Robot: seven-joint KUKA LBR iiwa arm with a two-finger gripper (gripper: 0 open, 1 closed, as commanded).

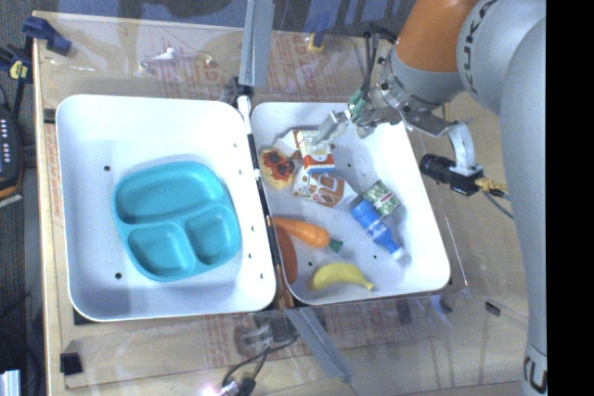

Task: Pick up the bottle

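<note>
The bottle (380, 216) is blue with a green label and lies on its side near the right wall of the right bin (422, 199). My gripper (334, 125) hangs over the back of that bin, above a white and orange carton (316, 177). It is up and to the left of the bottle, well apart from it. Nothing shows in the gripper.
The right bin also holds a pizza slice toy (277, 167), a carrot (303, 232), a brown sausage (287, 259) and a banana (341, 275). The left bin (83, 134) holds a blue divided tray (176, 220). The two bins meet at a raised rim.
</note>
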